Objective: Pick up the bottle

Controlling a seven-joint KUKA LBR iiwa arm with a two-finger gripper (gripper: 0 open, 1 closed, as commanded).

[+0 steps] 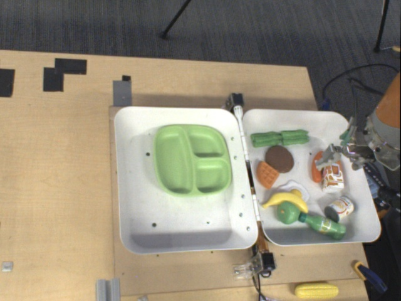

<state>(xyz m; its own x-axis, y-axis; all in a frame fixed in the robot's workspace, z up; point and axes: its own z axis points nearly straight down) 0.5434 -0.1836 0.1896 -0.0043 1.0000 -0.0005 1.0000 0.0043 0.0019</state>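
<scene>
Right bin (pixel 301 123), bottle (pixel 322 224) below gripper (pixel 335 157)

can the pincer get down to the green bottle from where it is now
Probably yes. The pincer hangs over the right bin's far side, and the green bottle lies on its side near the front wall, uncovered from above. The green apple touches its neck and may crowd a grasp.

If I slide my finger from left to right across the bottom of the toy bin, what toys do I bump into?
Banana → green apple → green bottle, lying on its side → small white jar, all in the right bin. The banana and apple overlap, so their order is close.
</scene>
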